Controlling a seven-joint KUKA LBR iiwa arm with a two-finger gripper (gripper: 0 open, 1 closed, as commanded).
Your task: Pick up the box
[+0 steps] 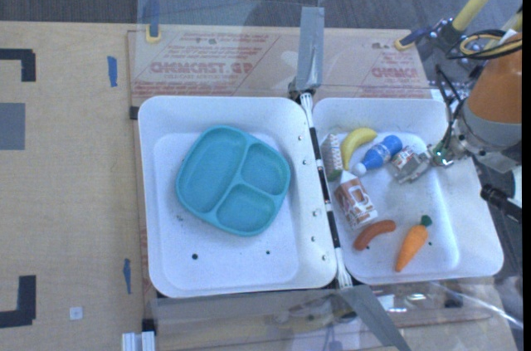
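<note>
While the box [355,202] lies lower-left of it, the end effector [412,164] shows no discernible state.

- Clear plastic sheet [217,63] behind the left bin: red print, mirrored/reversed, reads roughly "CHEMCAST GP" in big letters; smaller red lines above & below it, too small to read.
- Second clear sheet [390,67] behind the right bin: same red print, partly cut off by the arm; only a fragment like "CHEMCA…" can be made out, rest illegible.
- Box [355,202] in the right bin: brown & white graphics on top face, some lettering-like marks, too blurred to read.
- Bottle [377,155] in the right bin: blue label, no legible text.
</note>
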